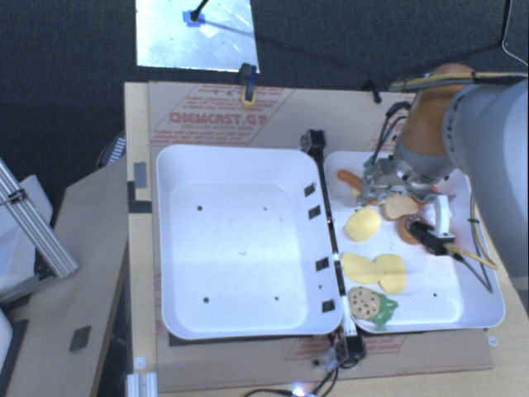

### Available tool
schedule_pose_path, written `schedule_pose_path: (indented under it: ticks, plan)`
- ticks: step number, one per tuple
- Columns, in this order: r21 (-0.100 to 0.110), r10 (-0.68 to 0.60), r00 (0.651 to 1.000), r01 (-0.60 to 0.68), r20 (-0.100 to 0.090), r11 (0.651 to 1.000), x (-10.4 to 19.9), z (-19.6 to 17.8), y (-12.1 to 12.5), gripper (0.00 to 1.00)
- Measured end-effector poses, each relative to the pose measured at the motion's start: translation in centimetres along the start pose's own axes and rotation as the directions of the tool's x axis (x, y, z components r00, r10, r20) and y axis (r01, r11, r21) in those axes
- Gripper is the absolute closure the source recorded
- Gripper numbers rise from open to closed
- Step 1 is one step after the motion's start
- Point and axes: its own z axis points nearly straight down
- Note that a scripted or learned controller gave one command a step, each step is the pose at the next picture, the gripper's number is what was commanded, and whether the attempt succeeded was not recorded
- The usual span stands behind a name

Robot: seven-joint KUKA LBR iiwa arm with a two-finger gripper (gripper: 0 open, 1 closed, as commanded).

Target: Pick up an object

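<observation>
We see the tool (378,182) low in the right bin (475,304), over the orange carrot piece (350,177). We can't tell its opening or any hold. Left bin (178,246) sits alongside.

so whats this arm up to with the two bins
A grey arm with an orange band reaches in from the right and has its pincer low over the back of the right bin, near an orange carrot-like piece. Yellow pieces and a cookie lie loose in that bin. Nothing can be seen in its grip.
</observation>
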Motion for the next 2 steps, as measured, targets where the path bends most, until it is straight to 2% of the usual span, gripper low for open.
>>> schedule_pose_path:
  ticks: [1, 2]
  plan:
    - [0.008, 0.009, 1.000, -0.009, -0.002, 1.000, 0.6, -1.2, -5.5, 1.00]
    - [-0.003, 0.003, 1.000, -0.003, -0.001, 1.000, 2.2, -9.3, -4.6, 1.00]
